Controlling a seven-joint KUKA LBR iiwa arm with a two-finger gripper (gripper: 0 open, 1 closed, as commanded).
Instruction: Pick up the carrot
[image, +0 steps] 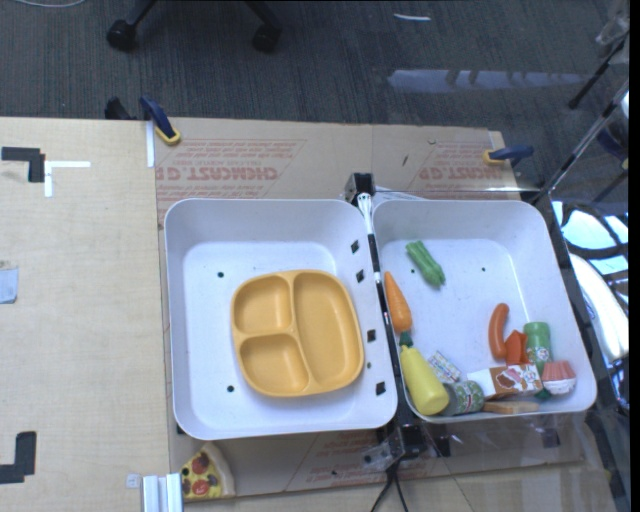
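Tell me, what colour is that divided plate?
Yellow; the divided plate shows clearly in the camera view.

- The two white bins, left (190, 330) and right (545, 250), are looking like smooth moulded plastic, with a soft sheen along their rims.
- The yellow divided plate (297, 331) is showing as smooth plastic, faintly glossy.
- The carrot (398, 304) is reading as orange plastic with a slight shine.
- The yellow bottle (422, 384) is appearing glossy and smooth.
- The green vegetable (425, 263) is seeming ridged rather than smooth, though it is too small to be sure.
- The cardboard sheet (260, 165) under the bins is looking matt and papery, with red print.
- The tabletop (80, 330) is showing a pale matt wood grain.
- The floor (330, 60) is looking like dark, rough carpet.
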